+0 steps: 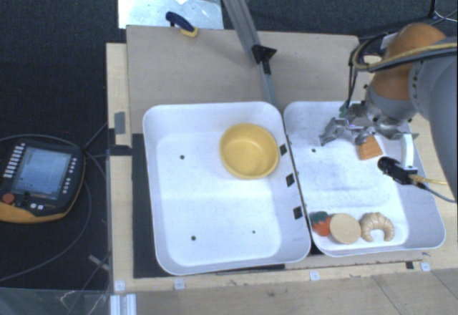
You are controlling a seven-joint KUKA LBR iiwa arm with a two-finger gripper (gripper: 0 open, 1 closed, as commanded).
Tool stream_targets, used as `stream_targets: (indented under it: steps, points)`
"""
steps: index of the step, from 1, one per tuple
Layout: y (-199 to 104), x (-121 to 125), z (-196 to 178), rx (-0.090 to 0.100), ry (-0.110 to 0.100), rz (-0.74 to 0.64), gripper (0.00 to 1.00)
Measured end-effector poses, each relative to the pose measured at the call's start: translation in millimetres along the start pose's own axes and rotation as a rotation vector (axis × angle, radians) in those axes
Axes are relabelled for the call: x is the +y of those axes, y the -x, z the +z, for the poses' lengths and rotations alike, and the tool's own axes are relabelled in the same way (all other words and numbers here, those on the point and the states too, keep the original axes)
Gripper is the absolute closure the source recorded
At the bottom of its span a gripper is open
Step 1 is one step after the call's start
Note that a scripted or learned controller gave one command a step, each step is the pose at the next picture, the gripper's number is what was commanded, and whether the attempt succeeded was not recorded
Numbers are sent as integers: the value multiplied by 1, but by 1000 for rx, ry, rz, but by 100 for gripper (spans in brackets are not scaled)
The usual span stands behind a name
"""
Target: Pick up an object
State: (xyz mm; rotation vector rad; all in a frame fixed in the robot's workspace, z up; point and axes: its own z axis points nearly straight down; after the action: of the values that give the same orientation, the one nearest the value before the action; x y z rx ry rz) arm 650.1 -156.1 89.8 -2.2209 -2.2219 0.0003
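Desk (186, 66) broad and brown, carrying two shallow white bins side by side so that loose things stay corralled within arm's reach. Left of the right bin (358, 185), the left bin (215, 228), bare but for a yellow bowl (249, 150) set toward its upper corner nearest the right bin. Arm (422, 70) grey, orange-banded, bent down over the right bin's upper half, presumably to work straight downward. End effector (358, 131) low in that upper half, fingers splayed apart, nothing visibly clamped between them. Just beside it, toward the right bin's right wall, a small orange block (370, 149), touching or nearly touching the tooling; whether gripped, impossible to tell, so best judged as not yet secured. Along the right bin's near edge, well apart from the end effector: a round tan piece (344, 228), a croissant-shaped piece (377, 226), a small red-and-green piece (320, 222), huddled together, likelier to jostle if approached. Orange block lone and nearest, hence probably the easiest pick.
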Motion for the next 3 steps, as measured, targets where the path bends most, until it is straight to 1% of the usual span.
stream_targets:
  steps: [1, 2, 3]
  points:
    - [0, 1, -12, -1, 3, 0, 100]
    - [-6, -6, -66, -1, 5, -1, 100]
    - [-7, -7, -109, -1, 5, 0, 100]
